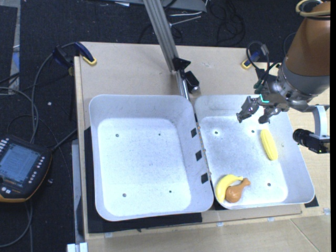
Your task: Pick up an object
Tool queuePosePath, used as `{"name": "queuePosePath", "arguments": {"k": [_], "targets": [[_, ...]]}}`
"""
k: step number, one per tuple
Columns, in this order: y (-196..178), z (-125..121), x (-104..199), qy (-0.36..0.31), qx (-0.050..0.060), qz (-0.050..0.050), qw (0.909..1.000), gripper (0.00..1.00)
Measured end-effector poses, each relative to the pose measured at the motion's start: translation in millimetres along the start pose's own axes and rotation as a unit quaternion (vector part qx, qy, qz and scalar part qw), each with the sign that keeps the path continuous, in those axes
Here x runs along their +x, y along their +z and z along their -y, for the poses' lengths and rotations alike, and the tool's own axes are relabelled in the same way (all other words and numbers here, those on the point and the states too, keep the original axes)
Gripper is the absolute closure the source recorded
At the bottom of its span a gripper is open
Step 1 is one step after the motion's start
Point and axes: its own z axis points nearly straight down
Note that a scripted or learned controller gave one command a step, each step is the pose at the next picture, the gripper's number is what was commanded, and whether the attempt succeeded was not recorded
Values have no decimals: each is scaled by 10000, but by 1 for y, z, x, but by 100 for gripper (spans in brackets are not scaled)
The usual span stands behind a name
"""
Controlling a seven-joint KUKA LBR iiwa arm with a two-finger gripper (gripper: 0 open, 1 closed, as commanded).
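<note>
Right bin, lower-right frame: three objects loose, gripper above them.

Nearest, at the right white bin's [294, 190] lower edge, a curved yellow plastic banana [226, 182] touches an orange-brown toy drumstick [235, 190]. Farther up, right of centre, a yellow corn cob [269, 144] lies alone. Beyond it the black two-finger gripper [254, 113] hovers with its fingers spread, nothing between them. Left white bin [100, 140] alongside.

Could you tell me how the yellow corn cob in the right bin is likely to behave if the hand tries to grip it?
The corn cob looks rounded and elongated, so it may roll sideways if nudged. It seems stiff, probably a light plastic toy. It lies apart from the banana, so the hand has room.
</note>
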Motion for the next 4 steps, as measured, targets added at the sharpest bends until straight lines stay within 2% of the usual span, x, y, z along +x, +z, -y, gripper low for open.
{"name": "queuePosePath", "arguments": {"k": [1,2,4], "targets": [[0,0,0,0,0,0,10000,0],[49,-5,-8,3,21,-2,10000,0],[173,-11,-9,-1,30,-4,10000,0]]}}
